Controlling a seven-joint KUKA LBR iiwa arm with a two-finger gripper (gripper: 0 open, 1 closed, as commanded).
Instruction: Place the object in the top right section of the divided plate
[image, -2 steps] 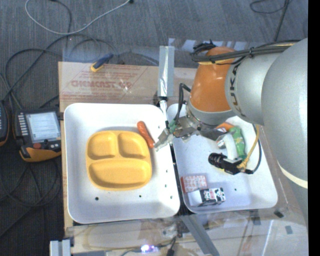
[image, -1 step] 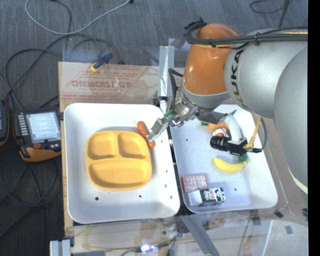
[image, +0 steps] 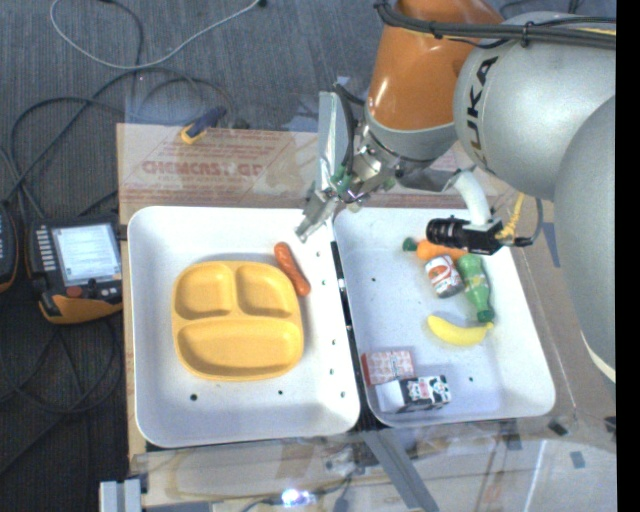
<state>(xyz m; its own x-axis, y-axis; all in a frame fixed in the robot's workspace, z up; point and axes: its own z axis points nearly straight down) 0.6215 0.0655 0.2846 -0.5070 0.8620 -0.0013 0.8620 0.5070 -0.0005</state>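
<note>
Orange-brown, the sausage (image: 292, 269) lies on the floor of the left bin (image: 150, 400), just beside the upper right corner of the divided plate (image: 238, 320) and tilted, its upper end toward the bin's back wall; it looks to be touching or nearly touching the plate's rim, but it is not in any section; the top right section (image: 265, 290) holds nothing, so by my reading the placing is not yet done, and both the pick and the drop are left, if the sausage is indeed the object meant; the gripper (image: 318, 218) hangs just above and to the right of it, near the wall where the two bins meet, and nothing shows between its tips; whether they are spread or closed I cannot tell at this angle; outward, the right bin (image: 520, 390) carries a carrot (image: 425, 247), a small can (image: 443, 277), a green bottle (image: 477, 288), a banana (image: 456, 331), a red packet (image: 388, 365) and a small carton (image: 428, 391), all well apart from the plate; the shared bin wall beside the sausage could crowd a finger on that side; a cardboard sheet (image: 215, 165) lies behind the bins
</note>
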